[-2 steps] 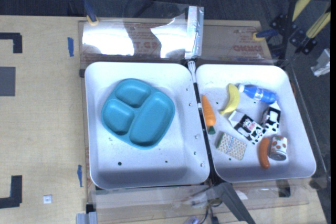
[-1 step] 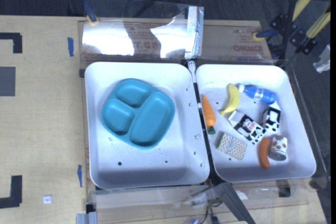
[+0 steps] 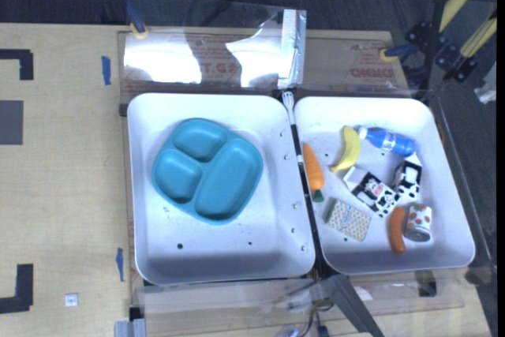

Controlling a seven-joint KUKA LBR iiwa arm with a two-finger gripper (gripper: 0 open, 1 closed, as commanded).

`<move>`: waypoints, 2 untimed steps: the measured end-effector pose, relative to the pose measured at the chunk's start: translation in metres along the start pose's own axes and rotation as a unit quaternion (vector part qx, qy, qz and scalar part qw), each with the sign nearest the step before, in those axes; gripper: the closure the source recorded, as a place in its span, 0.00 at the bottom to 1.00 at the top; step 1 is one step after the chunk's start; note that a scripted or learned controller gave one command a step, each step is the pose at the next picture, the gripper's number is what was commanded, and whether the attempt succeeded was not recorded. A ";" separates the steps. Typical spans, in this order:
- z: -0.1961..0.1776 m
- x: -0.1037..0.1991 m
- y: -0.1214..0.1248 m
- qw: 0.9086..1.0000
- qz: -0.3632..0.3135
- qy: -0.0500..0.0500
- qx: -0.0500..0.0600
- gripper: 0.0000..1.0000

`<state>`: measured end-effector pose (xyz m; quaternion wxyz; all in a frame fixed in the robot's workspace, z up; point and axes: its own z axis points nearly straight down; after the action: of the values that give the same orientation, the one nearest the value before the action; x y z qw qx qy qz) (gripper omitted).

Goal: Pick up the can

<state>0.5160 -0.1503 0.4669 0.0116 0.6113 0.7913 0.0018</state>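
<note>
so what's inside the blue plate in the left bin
Nothing lies in the blue plate: its three compartments show bare. The part of the left bin floor under the plate is covered.

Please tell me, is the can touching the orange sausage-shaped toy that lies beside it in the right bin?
Touching. In the camera view the can lies directly against the right side of the orange toy, with no white bin floor visible between them.

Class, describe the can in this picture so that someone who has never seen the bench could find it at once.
Start at the right bin, the one crowded with small things. Go to its near right corner, where the can lies on its side next to an orange sausage-shaped toy. It is the only short cylinder there, pale with coloured spots and a round end facing the camera.
</note>
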 end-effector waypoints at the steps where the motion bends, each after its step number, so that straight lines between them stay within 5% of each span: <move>1: -0.011 0.000 0.002 1.000 -0.001 -0.002 -0.003 1.00; 2: -0.022 0.000 0.004 1.000 -0.002 -0.005 -0.005 1.00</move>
<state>0.5190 -0.1494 0.4891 0.0186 0.6093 0.7927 0.0030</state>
